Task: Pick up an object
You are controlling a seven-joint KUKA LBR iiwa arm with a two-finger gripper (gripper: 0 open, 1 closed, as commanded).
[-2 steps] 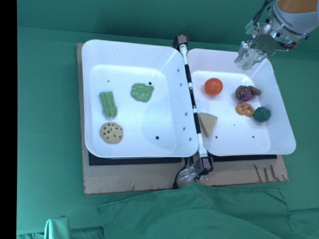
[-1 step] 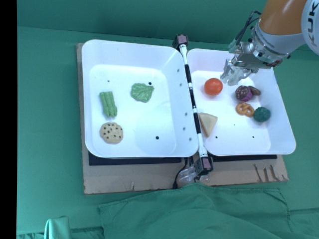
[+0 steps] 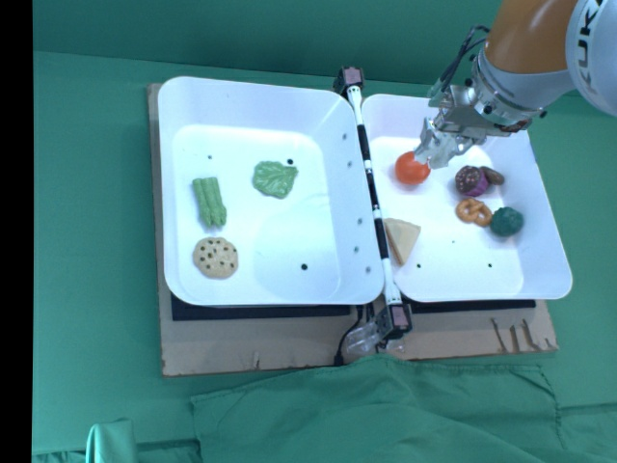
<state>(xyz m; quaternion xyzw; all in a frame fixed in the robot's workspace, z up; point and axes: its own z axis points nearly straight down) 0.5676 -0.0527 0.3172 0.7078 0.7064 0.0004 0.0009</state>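
Arm: the grey arm with its orange band is reaching in from the far right and leaning down over the right bin (image 3: 540,258).
Gripper: the gripper (image 3: 427,155) is hanging low over the far left part of the right bin, its tip just beside the tomato on that fruit's right and far side.
Claw state: I cannot tell how wide it is standing, nor whether it is touching the tomato.
Tomato: the red-orange tomato (image 3: 412,169) is lying on the floor of the right bin, near the divider between the bins.
Right bin, other items: a purple-brown piece (image 3: 472,179) is sitting right of the tomato, with a pretzel (image 3: 473,211) just nearer than it and a dark green piece (image 3: 506,221) just right of the pretzel; a tan wedge (image 3: 401,238) is lying near the left wall, at the near side.
Left bin: the left bin (image 3: 183,104) is holding a green leaf (image 3: 275,178) towards the far middle, a green asparagus bundle (image 3: 208,202) left of it, and a cookie (image 3: 215,257) near the left corner at the near side.
Surroundings: both bins are resting on a cardboard sheet (image 3: 289,355) over green cloth (image 3: 87,258).
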